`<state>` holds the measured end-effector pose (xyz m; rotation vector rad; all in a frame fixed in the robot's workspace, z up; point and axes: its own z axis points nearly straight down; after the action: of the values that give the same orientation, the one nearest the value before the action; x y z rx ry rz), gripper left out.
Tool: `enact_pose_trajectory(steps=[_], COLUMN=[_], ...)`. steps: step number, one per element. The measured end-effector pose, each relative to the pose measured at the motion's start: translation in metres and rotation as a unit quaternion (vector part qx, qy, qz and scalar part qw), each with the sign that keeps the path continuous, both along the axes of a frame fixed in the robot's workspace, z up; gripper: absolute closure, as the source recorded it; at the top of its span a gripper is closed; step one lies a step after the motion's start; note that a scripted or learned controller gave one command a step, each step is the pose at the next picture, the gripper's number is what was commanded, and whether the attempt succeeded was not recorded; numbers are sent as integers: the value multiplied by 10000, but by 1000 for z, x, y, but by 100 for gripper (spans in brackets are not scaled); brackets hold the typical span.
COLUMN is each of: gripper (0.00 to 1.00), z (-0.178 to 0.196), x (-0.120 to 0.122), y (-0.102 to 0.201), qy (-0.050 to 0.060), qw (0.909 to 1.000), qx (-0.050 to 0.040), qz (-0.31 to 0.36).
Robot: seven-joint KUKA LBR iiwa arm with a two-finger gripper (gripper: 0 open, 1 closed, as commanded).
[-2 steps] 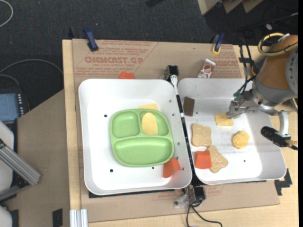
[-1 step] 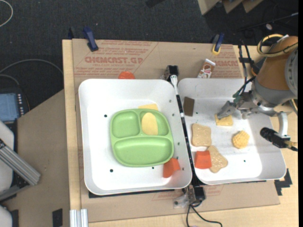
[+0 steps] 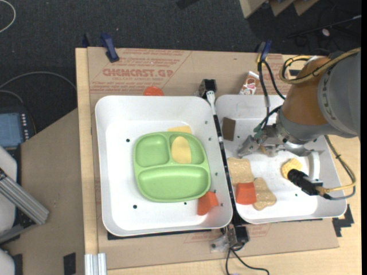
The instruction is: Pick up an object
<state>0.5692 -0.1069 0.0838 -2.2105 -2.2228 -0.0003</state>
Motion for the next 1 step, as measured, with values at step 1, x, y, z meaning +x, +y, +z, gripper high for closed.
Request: enact_pose_trajectory(steps=[1], gripper=[0], z=[8], x=[63], y=[-36], qy=[-58], qw=[10000], qx=[-41], qz=[-19])
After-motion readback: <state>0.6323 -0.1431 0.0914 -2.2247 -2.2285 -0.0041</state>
